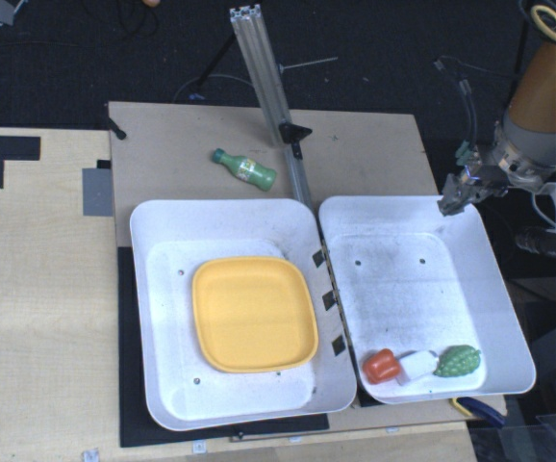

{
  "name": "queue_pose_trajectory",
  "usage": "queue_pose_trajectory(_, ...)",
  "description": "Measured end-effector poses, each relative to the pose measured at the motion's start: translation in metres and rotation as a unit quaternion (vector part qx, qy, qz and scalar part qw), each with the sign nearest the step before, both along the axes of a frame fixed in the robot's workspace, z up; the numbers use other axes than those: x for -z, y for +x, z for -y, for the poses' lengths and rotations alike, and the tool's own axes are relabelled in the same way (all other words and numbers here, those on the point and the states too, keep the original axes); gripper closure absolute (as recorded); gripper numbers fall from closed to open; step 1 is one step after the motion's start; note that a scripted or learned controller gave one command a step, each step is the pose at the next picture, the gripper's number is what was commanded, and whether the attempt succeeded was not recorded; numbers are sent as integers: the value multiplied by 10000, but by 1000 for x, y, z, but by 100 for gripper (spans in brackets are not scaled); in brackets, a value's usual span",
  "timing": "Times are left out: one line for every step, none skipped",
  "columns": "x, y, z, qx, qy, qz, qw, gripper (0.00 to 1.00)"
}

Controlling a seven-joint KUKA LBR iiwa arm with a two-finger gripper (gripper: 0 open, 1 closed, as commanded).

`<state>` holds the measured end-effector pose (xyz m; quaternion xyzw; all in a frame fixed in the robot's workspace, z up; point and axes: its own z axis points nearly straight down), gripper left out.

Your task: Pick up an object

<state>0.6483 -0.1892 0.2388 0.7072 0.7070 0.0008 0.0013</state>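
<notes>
Pincer (454, 200) well apart from red pepper (382, 366).

Nothing here can be read. The one thing that carries a label is the small green bottle (244, 168), lying on its side on the board well to the left of the gripper (454, 200), beyond the far rim of the left bin (153, 221); a pale band wraps its middle, but any print on it is too small and blurred to make out. The yellow plate (255, 313), the red piece (382, 365), the white piece (418, 364) and the green piece (458, 361), all nearer than the gripper and to its left, show no letters, numbers or marks.
</notes>
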Motion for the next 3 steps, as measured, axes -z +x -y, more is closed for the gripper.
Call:
queue_pose_trajectory(4,-11,-46,-13,8,-18,10000,100)
queue_pose_trajectory(15,-13,-102,-21,10,-21,10000,100)
queue_pose_trajectory(6,-12,-147,-16,4,-13,10000,100)
